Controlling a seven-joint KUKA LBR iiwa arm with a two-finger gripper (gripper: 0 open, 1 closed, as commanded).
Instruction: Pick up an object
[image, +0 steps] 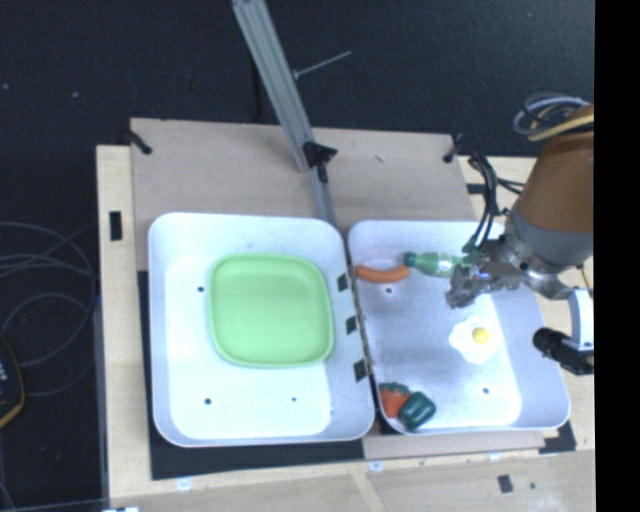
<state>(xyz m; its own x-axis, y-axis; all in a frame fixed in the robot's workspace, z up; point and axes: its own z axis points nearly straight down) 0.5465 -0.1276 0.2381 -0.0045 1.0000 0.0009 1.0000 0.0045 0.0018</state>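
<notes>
The right white bin (530, 400) holds several small objects. A green bottle (428, 263) lies near its far edge, with an orange sausage-shaped piece (380, 272) just left of it. A toy fried egg (474, 340) lies right of the bin's middle. A red piece and a dark green piece (407, 404) sit together in the near left corner. My gripper (463, 291) hangs over the right bin, just right of the bottle's base and above the egg. Nothing shows in its grasp.
In the left white bin (180, 400) lies a light green square plate (271, 308). A grey metal pole (285, 90) slants up from the bins' far edge. The divider between the bins runs past the sausage piece. The arm's orange band (560, 190) stands at the right.
</notes>
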